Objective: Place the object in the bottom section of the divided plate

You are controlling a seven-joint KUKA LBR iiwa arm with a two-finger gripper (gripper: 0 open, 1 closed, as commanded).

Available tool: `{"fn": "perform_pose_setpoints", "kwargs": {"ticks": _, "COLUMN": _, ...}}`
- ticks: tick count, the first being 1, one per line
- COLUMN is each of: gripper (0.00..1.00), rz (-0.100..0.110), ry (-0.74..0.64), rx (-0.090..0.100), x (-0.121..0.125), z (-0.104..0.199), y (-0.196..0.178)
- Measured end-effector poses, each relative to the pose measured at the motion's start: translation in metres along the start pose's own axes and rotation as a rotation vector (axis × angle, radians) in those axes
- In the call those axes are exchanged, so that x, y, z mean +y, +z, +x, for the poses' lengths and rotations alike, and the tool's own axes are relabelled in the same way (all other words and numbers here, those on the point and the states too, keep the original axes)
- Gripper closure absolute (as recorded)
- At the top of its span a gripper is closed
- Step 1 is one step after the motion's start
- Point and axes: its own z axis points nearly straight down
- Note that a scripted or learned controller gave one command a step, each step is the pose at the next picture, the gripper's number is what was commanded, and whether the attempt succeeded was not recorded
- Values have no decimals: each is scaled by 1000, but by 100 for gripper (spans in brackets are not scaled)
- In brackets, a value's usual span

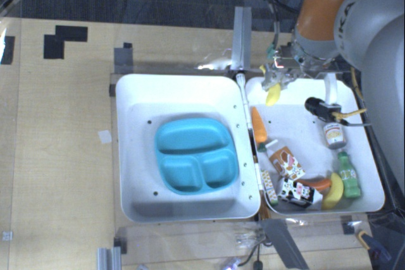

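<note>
Over right bin's [373,199] far corner, one pincer [274,80] gripping one yellow object [273,95], one blue divided plate [193,155] left.

The left bin [133,136] gives open approach from above: the blue divided plate [196,155] lies alone at its middle, with bare white floor all round it. The right bin [373,193] is crowded. A carrot [259,125] lies along the shared wall, and cartons [288,164], a banana [335,191] and a green bottle [347,175] pack its near end. The arm [354,9] overhangs its far end.
</note>
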Motion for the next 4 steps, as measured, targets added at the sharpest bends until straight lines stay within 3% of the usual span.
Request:
{"fn": "perform_pose_setpoints", "kwargs": {"ticks": 1, "gripper": 100, "rz": 1, "ry": -9, "rx": 2, "x": -55, "z": 83, "y": 0}}
{"fn": "perform_pose_setpoints", "kwargs": {"ticks": 2, "gripper": 100, "rz": 2, "ry": -255, "rx": 3, "x": -83, "z": 159, "y": 19}}
{"fn": "perform_pose_setpoints", "kwargs": {"ticks": 3, "gripper": 0, "rz": 2, "ry": -254, "rx": 3, "x": -82, "z": 159, "y": 19}}
{"fn": "perform_pose_setpoints", "kwargs": {"ticks": 4, "gripper": 0, "rz": 0, "ry": -152, "rx": 3, "x": -98, "z": 213, "y": -101}}
